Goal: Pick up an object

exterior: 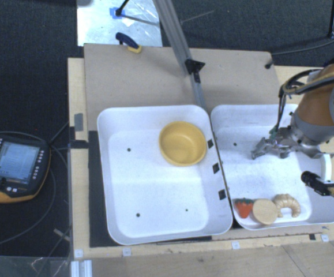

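Note:
My gripper hangs over the middle of the right bin, pointing left, with the grey arm and its orange band behind it at the right. Along that bin's front wall lie a red strawberry-like piece, a tan round disc and a pale croissant-shaped piece, all well in front of the gripper. A yellow bowl stands upright in the back right part of the left bin. I see nothing held at the gripper.
A slanted metal pole with a black clamp rises behind the bins. A teach pendant lies on the floor at the left. A black cable end hangs by the right bin's right wall.

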Available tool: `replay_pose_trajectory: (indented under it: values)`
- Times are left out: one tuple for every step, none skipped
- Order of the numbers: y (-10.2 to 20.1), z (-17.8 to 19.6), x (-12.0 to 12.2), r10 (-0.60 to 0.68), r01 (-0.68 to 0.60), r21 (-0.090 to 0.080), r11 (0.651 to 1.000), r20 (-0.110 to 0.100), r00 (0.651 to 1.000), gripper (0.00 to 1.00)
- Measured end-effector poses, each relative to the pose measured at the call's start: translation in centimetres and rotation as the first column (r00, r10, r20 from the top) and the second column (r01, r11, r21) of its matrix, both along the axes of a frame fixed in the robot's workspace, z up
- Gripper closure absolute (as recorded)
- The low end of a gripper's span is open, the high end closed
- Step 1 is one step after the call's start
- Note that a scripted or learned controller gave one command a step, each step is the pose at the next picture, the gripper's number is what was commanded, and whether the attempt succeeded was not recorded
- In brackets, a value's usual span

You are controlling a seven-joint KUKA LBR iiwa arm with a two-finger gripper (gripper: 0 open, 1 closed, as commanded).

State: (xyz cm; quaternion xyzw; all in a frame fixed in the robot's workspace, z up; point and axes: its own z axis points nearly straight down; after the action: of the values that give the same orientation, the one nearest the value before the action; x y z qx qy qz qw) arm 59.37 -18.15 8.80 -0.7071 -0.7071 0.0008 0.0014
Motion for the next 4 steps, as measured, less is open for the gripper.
replay_pose_trajectory:
  values:
    - [-0.1,1.3,0.2,0.000,0.000,-0.002,1.000,0.005,1.000,1.00]
    - [-0.2,7.5,-0.1,0.001,-0.001,-0.002,1.000,0.009,1.000,1.00]
    - [-0.5,12.0,-0.6,0.000,0.000,-0.002,1.000,0.007,1.000,1.00]
    - [-0.8,18.3,-0.4,0.001,-0.001,-0.002,1.000,0.009,1.000,1.00]
